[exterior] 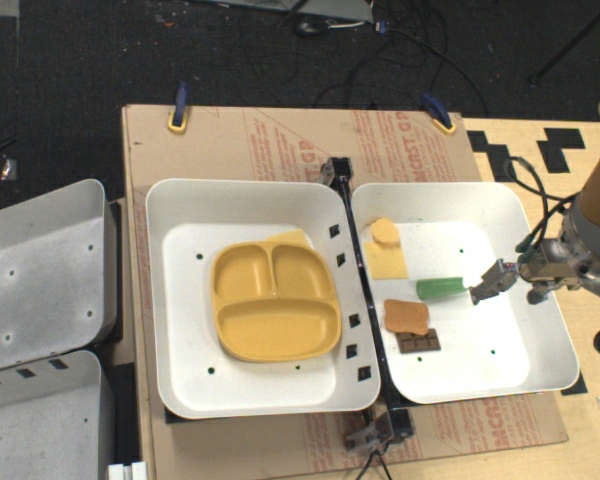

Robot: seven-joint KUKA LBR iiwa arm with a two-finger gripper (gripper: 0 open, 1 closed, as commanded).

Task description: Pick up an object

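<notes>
Green cylinder (440, 288) lies in the right bin (500, 378), near its middle, long axis running left-right, right end toward the gripper (487, 286). Gripper sits just right of that end, fingertips close to or touching it; nothing seen between the fingers, and their opening cannot be judged.

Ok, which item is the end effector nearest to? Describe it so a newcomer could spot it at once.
Look in the right bin. Near its middle lies a small green cylinder, on its side, just left of the end effector. It is the only green item; its neighbours are yellow, orange-brown and dark brown.
</notes>
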